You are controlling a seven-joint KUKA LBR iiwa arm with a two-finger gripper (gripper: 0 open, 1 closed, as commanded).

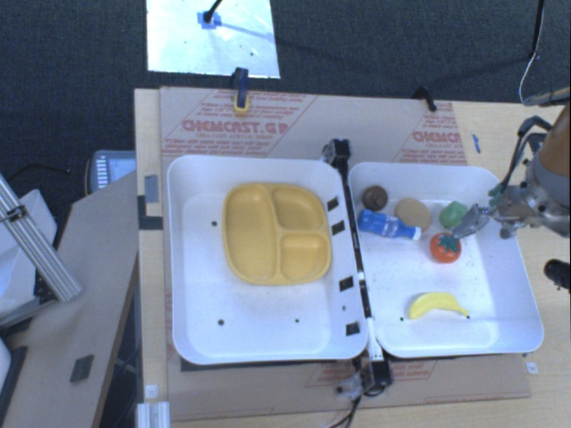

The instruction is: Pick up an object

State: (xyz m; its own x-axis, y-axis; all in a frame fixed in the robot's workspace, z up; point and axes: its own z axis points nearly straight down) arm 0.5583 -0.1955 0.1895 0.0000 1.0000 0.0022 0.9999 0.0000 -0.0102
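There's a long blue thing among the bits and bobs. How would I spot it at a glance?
Look in the right white bin, along its far row of small items. The blue bottle lies on its side nearest the divider, below the dark brown ball and left of the tan lump. It is the only blue, elongated thing there.

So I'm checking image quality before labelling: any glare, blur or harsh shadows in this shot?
Camera view: lighting is even and soft, with faint shadows beside the banana and the yellow tray; a shiny sheet on the floor glares bright; small objects look slightly soft; the claw near the tomato is a little blurred.
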